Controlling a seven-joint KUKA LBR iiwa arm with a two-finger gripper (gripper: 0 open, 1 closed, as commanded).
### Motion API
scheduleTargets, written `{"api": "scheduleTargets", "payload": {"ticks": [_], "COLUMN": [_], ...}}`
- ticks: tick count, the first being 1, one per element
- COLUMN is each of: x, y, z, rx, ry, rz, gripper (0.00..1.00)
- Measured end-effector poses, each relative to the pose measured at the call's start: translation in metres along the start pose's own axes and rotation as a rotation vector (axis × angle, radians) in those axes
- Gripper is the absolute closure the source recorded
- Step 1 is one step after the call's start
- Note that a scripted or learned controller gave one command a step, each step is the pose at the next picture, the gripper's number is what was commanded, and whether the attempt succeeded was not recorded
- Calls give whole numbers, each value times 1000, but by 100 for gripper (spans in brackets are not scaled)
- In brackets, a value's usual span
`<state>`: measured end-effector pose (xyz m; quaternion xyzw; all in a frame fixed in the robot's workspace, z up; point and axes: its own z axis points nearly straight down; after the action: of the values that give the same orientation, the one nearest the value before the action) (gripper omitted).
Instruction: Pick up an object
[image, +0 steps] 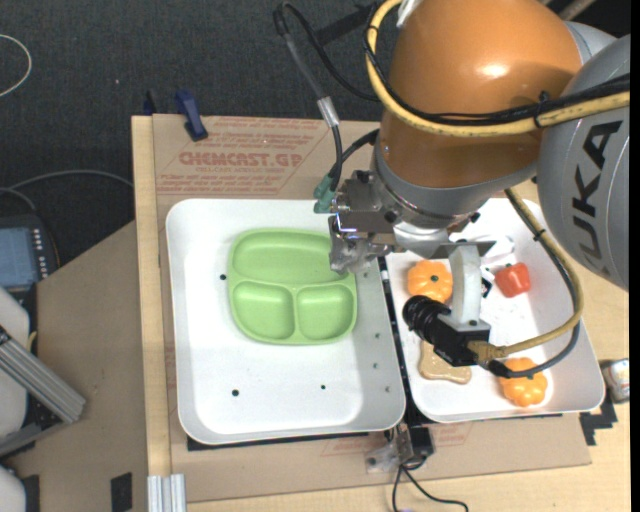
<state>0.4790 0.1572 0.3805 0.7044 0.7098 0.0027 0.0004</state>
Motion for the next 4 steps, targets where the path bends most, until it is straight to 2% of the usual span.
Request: {"api": "scheduleTargets", "payload": {"ticks": [1, 2, 3, 4], "x": [-56, 22, 18, -14], "y": [0, 0, 1, 0], "z": [15, -8, -17, 2], "rx": [8, 0, 0, 9], "ry": [-5, 0, -2, -5], "rz": [14, -1, 5, 11], "gripper": [100, 100, 100, 100]}}
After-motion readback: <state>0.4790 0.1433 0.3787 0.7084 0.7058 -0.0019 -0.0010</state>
